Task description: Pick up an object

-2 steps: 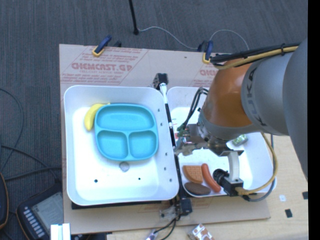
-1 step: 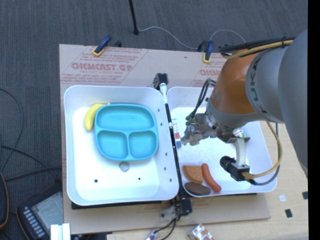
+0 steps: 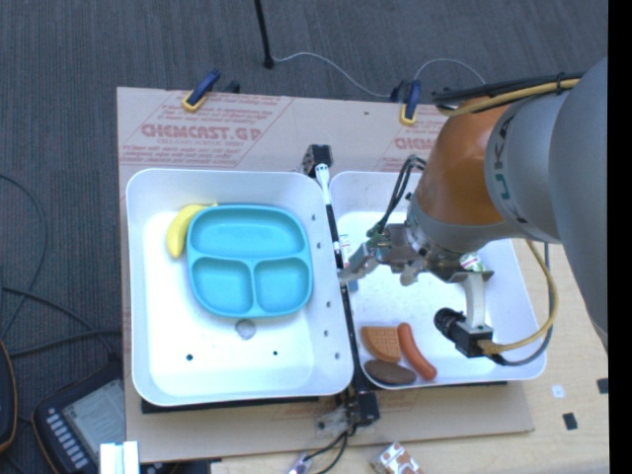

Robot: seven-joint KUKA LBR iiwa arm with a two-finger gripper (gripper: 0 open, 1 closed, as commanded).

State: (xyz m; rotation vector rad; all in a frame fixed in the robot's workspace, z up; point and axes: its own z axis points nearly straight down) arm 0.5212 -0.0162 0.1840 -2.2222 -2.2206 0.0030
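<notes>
Gripper (image 3: 380, 263) sat over the right bin (image 3: 513, 265), near its left wall, with the wrist blocking most of it. Finger state: couldn't tell from this angle, and nothing was visibly held.

Nearest candidates were the food pieces in that bin's near-left corner: a sausage (image 3: 416, 353), a tan waffle (image 3: 381, 342) and a dark patty (image 3: 392, 372), all bunched and touching. They lay toward the camera from the gripper, close by. The sausage's long axis ran diagonally, upper-left to lower-right.

Left bin (image 3: 158, 363) held a blue tray (image 3: 250, 261) with a banana (image 3: 179, 230) against its far-left edge, across the divider and well apart from the gripper.

My call: sausage was the likeliest pick, but neighbours crowded it.
</notes>
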